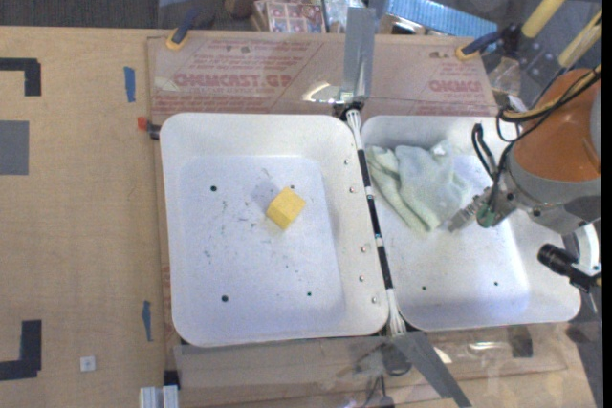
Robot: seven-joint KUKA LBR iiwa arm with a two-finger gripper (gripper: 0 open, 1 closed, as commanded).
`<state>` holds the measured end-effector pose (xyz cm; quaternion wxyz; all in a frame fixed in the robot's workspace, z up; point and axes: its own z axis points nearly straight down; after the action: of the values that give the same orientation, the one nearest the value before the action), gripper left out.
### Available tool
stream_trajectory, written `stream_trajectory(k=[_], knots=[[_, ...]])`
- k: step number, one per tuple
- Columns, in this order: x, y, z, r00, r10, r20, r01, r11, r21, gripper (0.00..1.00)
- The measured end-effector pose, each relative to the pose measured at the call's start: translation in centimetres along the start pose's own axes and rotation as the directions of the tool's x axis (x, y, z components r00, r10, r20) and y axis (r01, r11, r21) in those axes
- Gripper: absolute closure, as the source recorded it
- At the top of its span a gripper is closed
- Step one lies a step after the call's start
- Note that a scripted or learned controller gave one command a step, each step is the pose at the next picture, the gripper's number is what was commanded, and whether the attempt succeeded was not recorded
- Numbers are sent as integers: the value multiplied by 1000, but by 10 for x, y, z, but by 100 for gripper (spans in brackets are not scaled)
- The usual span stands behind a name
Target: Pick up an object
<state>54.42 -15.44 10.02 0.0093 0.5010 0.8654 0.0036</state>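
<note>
from my remote seat i see the two shallow white plastic bins sitting side by side on the pale wooden bench (76, 234), the left bin (191, 301) and the right bin (535, 296) touching along their inner rims. in the left bin a small yellow cube-shaped block (285, 208) lies a little above the middle of the floor, turned at an angle to the bin's walls, with faint dark smudges and a few small black dots on the white surface around it. in the right bin a crumpled pale green-white cloth (413, 182) is bunched in the upper left part, close to the dividing rim. the grey arm with the orange band (564, 143) reaches in from the right over the right bin, and its two-finger gripper (466, 214) is low at the right edge of the cloth, just beside or touching the fabric; i can't say which from this slant. the tip is small and blurred for me, so i cannot tell how the jaws stand or whether anything is caught in them. the yellow block is well apart from the gripper, across the divide in the other bin. behind both bins a brown cardboard sheet with red lettering (249, 76) lies flat.
</note>
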Motion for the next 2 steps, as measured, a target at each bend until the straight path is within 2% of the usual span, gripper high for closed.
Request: stream_trajectory(k=[1,2], knots=[[20,48,-109,995,95,-8,-95,995,14,100],[11,10,-155,986,-164,-8,164,986,9,100]])
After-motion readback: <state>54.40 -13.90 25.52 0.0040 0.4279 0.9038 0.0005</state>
